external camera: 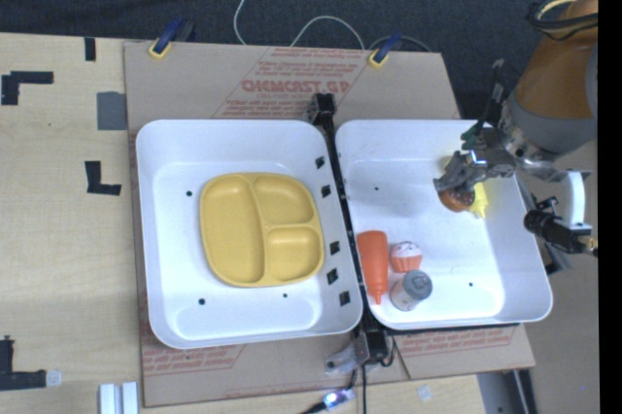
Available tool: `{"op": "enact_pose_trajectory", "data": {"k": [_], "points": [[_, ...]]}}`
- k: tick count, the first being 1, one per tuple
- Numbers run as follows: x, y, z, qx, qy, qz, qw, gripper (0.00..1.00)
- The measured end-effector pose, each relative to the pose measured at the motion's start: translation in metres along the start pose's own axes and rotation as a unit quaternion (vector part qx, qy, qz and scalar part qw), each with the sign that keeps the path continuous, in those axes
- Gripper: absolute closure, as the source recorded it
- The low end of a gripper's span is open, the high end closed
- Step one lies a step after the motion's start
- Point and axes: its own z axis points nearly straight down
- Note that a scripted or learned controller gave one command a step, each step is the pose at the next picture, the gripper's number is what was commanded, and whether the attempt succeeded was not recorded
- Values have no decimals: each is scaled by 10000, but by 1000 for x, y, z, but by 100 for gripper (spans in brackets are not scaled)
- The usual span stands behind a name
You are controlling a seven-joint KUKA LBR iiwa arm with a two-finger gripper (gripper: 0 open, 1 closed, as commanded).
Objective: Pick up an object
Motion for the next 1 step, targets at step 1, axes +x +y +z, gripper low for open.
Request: {"op": "enact_pose_trajectory", "data": {"k": [1], "points": [[50,-5,12,25,0,-4,10000,100]]}}
